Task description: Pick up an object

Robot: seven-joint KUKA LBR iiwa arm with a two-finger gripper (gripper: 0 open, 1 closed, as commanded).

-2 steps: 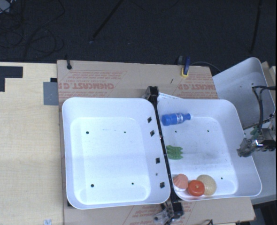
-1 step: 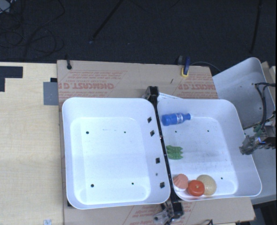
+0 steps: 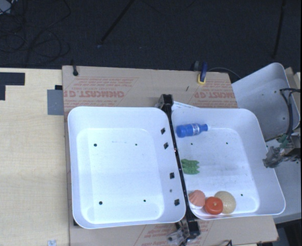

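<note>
So the gripper (image 3: 275, 158) is sitting off the right rim of the right bin (image 3: 263, 137), out over the bench (image 3: 23, 163) edge rather than over any of the stuff inside. It's a small dark tangle from this angle with cables running up from it, and I honestly can't make out whether it's spread or closed up. There's nothing visibly in it. The pale grey arm (image 3: 263, 94) slopes up behind it toward the top right.

Everything worth grabbing is in the right bin, all well to the left of the gripper:

- a blue bottle (image 3: 191, 130) lying on its side near the bin's far left corner, with its lighter cap end pointing right
- a small green piece (image 3: 190, 166), kind of ridged or leafy, flat on the floor near the divider, roughly mid-bin
- three round things bunched in the near corner: a pinkish one (image 3: 196, 198) on the left, a red-orange one (image 3: 213, 205) in the middle and a tan one (image 3: 226, 201) on the right, which looks like the closest item to the gripper. The red one touches both neighbours, or at least overlaps them from this view.

The left bin (image 3: 79, 137) sits right alongside, joined by a black strip with clips (image 3: 174, 152). Both sit on a sheet of cardboard (image 3: 120, 88) with red print on it.
</note>
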